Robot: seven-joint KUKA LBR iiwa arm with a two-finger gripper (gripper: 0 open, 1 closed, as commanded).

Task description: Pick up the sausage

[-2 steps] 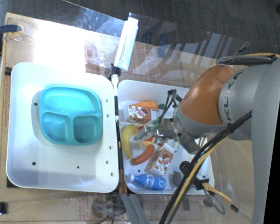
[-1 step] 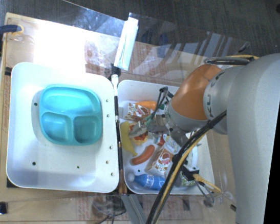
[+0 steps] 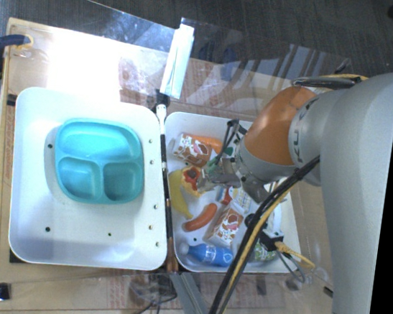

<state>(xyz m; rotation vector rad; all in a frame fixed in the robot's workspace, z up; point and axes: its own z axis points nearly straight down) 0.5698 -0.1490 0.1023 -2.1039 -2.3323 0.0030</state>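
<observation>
The sausage point(image 3: 200, 217), orange-red and short, lies slanted in the right bin point(image 3: 186, 124) among other toy foods. My gripper point(image 3: 217, 171) hangs over the bin's middle, just above and slightly right of the sausage, close to a small packet point(image 3: 192, 177). The arm's orange band and grey wrist cover the bin's right part.
The left bin point(image 3: 25, 187) holds a turquoise divided plate point(image 3: 100, 161). In the right bin lie a printed snack packet point(image 3: 193, 148), a yellow piece point(image 3: 177, 193), another packet point(image 3: 228, 226) and a blue bottle point(image 3: 209, 255). A black cable hangs across the bin's front right.
</observation>
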